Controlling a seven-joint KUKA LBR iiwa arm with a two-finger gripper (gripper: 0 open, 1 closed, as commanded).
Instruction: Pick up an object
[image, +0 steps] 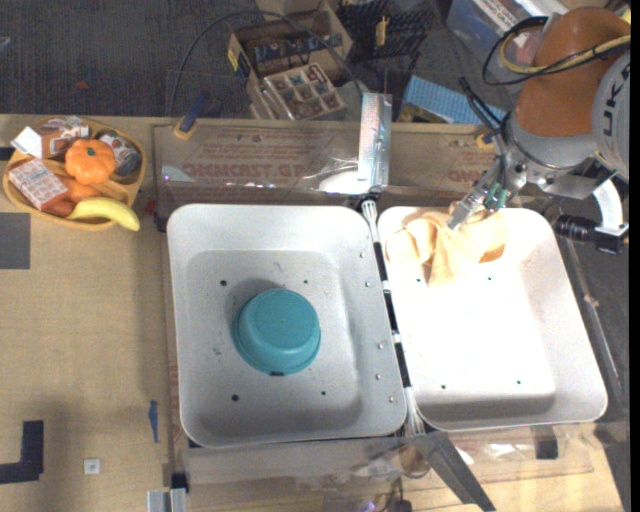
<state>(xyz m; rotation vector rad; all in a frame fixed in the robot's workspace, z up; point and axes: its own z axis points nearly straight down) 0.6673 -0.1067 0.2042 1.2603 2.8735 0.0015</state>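
- Cloth (440, 250), pale yellow, lies crumpled in the far corner of the right bin (520, 400).
- Gripper (472, 208) sits at the cloth's top edge; jaw state: cannot tell.
- Judged light, limp, non-fragile; pinch a raised fold.

Arm (570, 100): grey-white rounded housing with a broad orange band at the upper link. Black cables loop over the orange section, one yellow cable among them. Partial dark lettering, "UK", visible on the pale casing at the frame's right edge. Below the band, a silver-grey wrist flange with dark fittings. Gripper (478, 205): slim, metallic grey, with greenish tint along the fingers. A black cylindrical fitting projects near the white link at right.
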